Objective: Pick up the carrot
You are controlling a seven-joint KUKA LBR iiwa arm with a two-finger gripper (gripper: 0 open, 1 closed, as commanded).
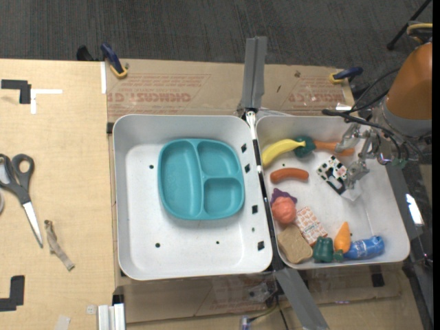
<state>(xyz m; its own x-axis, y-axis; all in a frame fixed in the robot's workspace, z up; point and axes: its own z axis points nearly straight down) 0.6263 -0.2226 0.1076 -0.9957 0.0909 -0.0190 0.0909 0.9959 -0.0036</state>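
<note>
The carrot (327, 145) is a slim orange stick with a green leafy top. It lies at the back of the right bin (395, 205), its green end against the tip of a yellow banana (278, 150). My gripper (353, 158) hangs low in the right bin at the carrot's orange end, just right of it. It is open, with nothing between its fingers. A small black and white toy (334, 173) lies just to its left.
The right bin also holds a red sausage (289, 175), a pink-orange fruit (282, 210), a patterned packet (309, 223), a bread slice (295, 245), an orange cone with a green piece (342, 239) and a blue bottle (364, 247). A teal divided plate (201, 179) lies in the left bin (137, 239). Scissors (22, 184) lie on the bench.
</note>
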